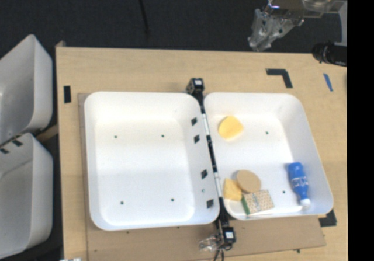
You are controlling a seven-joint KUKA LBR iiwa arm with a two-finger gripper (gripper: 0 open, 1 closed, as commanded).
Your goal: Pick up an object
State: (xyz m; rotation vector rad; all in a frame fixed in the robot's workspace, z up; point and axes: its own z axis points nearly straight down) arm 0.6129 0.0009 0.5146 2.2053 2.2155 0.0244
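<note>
You're looking at the gripper [264, 37] hanging above the bench's [146, 70] far edge, beyond the right bin [292, 108], well apart from everything in it, and nothing is sitting between its fingers; whether they're wide or narrow, I can't tell. All the objects are lying in that right bin — a yellow sponge piece [231, 127] at the far left, a blue bottle [297, 182] along the right wall, and a round brown disc [249, 181] overlapping a yellow wedge [232, 190] and a speckled card [259, 201] at the near-left corner. The left bin [93, 155] is sitting just beside it, walls touching.
</note>
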